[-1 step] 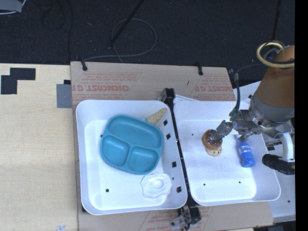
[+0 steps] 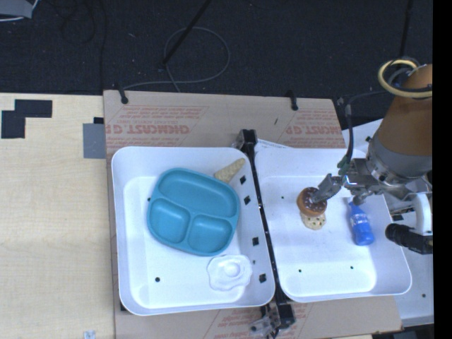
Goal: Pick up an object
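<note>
My gripper (image 2: 342, 195) hangs over the right bin (image 2: 395, 281), and it stands open. One finger (image 2: 326, 188) reaches down-left and touches or nearly touches the top of a small brown-and-cream toy pastry (image 2: 311, 209). The other finger (image 2: 357, 197) points at the top of a small blue bottle (image 2: 361, 227) lying just to the right. Nothing sits between the fingers. The grey arm with its orange band (image 2: 409, 111) comes in from the upper right.
In the left bin (image 2: 131, 288) lie a blue divided plate (image 2: 192, 210), a beige cone-like piece (image 2: 229, 169) at its upper right, and a white fried-egg toy (image 2: 229, 271) near the front. A black divider (image 2: 256, 210) separates the bins.
</note>
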Tool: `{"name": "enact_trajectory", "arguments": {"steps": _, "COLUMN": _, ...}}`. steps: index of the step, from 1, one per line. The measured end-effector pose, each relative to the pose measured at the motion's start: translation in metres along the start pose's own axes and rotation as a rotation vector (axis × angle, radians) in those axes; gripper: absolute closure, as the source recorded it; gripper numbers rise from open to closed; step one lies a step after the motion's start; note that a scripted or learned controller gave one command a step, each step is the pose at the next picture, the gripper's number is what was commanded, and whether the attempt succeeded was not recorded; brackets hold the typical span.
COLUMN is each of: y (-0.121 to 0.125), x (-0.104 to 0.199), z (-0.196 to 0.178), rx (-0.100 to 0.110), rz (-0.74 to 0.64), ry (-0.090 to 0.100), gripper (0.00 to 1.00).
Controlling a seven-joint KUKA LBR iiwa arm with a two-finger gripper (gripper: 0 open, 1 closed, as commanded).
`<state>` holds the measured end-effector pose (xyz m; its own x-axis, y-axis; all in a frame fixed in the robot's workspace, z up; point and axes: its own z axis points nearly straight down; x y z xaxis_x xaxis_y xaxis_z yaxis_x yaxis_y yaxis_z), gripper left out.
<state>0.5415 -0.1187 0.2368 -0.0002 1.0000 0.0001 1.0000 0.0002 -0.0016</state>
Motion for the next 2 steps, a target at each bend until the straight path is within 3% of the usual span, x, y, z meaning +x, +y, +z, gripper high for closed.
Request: {"name": "enact_trajectory", "arguments": {"steps": 2, "y": 0.010, "x": 0.004, "z": 0.095, "rx": 0.006, "rz": 0.000, "ry": 0.002, "gripper": 0.00}}
